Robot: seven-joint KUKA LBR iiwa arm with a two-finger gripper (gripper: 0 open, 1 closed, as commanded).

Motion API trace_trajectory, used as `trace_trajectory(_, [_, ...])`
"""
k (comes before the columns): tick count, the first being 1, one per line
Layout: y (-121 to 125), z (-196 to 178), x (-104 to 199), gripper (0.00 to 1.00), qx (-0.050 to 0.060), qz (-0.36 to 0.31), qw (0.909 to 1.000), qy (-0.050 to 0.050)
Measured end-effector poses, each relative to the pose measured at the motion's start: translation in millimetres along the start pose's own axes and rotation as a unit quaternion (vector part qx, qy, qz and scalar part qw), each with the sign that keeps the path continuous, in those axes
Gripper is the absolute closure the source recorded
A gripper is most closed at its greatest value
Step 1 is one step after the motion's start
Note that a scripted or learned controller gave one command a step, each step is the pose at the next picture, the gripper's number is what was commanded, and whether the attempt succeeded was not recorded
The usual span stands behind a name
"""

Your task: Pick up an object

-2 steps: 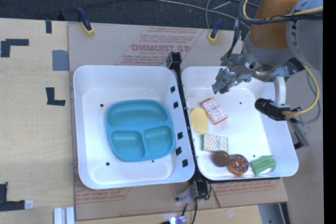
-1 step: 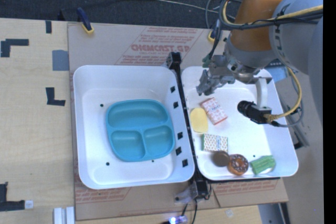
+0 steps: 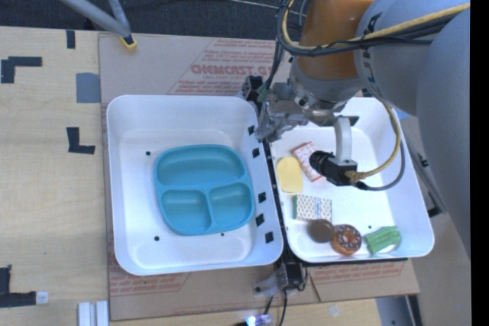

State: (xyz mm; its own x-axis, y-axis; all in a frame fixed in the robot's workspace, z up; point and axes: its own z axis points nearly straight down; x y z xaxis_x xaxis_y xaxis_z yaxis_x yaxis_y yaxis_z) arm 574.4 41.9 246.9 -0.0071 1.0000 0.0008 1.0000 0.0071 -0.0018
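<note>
yellow, rounded and soft-looking, the sponge (image 3: 289, 175) lies in the right bin (image 3: 397, 137) by the wall shared with the left bin (image 3: 126, 164), just beside a red-and-white packet (image 3: 307, 159). i judge it light and squashy, best pinched across its narrow width. the gripper (image 3: 279, 118) sits over the divider above it; i cannot tell its opening, and i see nothing in it. a blue plate (image 3: 204, 188) lies in the left bin.

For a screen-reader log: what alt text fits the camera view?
A grey arm with an orange band reaches from the right over the right bin, which holds a yellow piece, a sprinkled donut, a green item and small packets. The left bin holds a blue divided plate.
</note>
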Motion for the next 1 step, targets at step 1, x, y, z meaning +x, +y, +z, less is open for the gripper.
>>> trace_trajectory(1, [-7.5,7.3,42.2,1.0,0.0,0.001,1.0,0.0])
